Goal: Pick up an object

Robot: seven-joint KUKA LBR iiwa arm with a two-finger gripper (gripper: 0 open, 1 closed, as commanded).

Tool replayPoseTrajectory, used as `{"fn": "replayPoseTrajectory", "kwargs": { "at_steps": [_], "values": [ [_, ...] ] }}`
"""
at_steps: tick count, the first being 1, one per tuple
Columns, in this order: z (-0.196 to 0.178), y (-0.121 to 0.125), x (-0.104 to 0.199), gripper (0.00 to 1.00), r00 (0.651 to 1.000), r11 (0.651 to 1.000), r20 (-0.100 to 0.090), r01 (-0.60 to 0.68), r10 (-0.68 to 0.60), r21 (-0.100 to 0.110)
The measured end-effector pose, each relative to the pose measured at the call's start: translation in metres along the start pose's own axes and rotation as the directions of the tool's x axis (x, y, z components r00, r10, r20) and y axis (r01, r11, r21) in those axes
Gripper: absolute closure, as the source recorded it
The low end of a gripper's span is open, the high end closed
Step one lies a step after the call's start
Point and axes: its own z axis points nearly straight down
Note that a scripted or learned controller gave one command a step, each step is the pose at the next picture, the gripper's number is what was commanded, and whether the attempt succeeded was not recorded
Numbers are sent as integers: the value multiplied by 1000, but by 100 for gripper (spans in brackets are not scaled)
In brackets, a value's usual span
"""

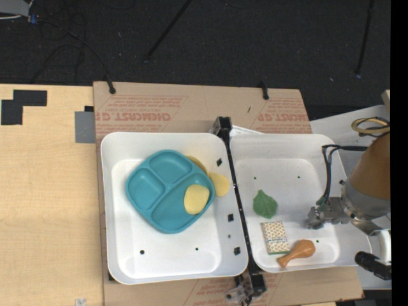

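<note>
Approach stage; nothing held.
Gripper, jaw state indiscernible, right of green object; must descend over it.

light: even, from overhead, moderately bright | glare: white bins nearly washed out, left of the tool | shadows: soft and short under the teal tray, far left of the tool | background: dark floor beyond the worktop, cables barely readable | sharpness: slightly soft, grainy; arm by the tool blurred
</note>
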Motion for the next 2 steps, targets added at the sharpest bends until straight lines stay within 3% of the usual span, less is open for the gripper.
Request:
{"fn": "replayPoseTrajectory", "kwargs": {
  "at_steps": [2],
  "values": [
    [-110,-4,7,100,1000,1000,2,6,-6,-4]
  ]
}}
